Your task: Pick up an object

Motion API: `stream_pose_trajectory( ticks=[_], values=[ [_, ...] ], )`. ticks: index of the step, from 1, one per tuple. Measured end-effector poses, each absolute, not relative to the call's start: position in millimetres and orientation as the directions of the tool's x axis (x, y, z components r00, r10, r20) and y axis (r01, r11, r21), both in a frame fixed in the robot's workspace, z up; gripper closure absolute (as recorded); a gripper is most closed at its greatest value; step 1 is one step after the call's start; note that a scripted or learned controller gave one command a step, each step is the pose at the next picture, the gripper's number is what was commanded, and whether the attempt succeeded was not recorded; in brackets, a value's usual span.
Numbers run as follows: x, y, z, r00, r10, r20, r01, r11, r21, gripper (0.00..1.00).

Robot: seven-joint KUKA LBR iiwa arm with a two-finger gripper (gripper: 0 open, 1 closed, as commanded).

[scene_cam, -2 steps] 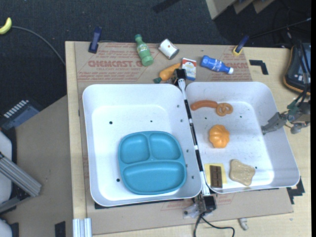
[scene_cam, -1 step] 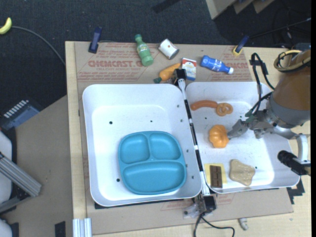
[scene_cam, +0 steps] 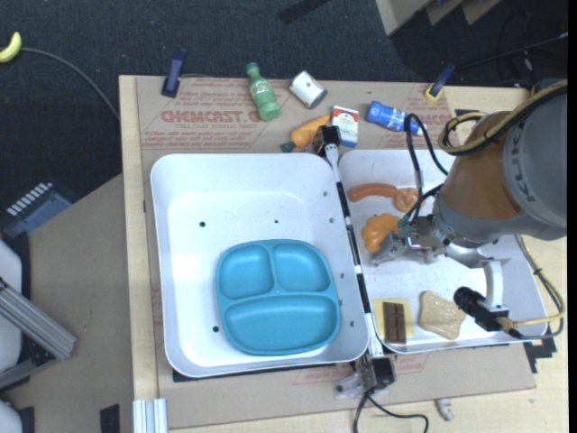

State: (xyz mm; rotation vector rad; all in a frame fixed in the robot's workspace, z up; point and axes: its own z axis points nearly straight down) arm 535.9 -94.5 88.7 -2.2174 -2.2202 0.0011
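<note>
- The counter (scene_cam: 135, 242) is a tan board with red lettering along its far strip, and it carries two shallow white bins side by side.
- The left bin (scene_cam: 180, 197) holds one thing, a blue divided plate (scene_cam: 278, 296) with three compartments, lying flat toward the near right of the bin.
- The right bin (scene_cam: 523, 287) holds the smaller items and the arm's working end.
- The arm (scene_cam: 514, 183) reaches in from the right, grey with an orange band, leaning low over the right bin.
- The gripper (scene_cam: 403, 238) sits low in the middle of the right bin, just beside the orange item; whether its fingers are spread or closed cannot be told (the metal parts blur together there).
- An orange sausage-shaped piece (scene_cam: 371, 191) lies at the far side of the right bin.
- A rounder orange item (scene_cam: 375, 231) lies just left of the gripper, touching or nearly so.
- A tan bread-like piece (scene_cam: 440, 316) rests near the bin's near edge, with a dark brown rectangular block (scene_cam: 394, 321) just to its left.
- Beyond the bins, on the far strip, lie a green bottle (scene_cam: 263, 93), a small white box (scene_cam: 307, 88) and a blue can (scene_cam: 388, 115).
</note>
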Motion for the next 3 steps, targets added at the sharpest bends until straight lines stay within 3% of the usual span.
stream_pose_trajectory(
  ticks=[1,2,3],
  values=[
    [595.9,-93,85,-0.001,1.0,0.0,1.0,0.001,0.001,0.0],
    [596.2,-93,95,-0.001,1.0,-0.001,1.0,0.001,0.002,1.0],
    [570.9,-37,193,-0.002,1.0,0.001,1.0,0.002,0.002,1.0]
  ],
)
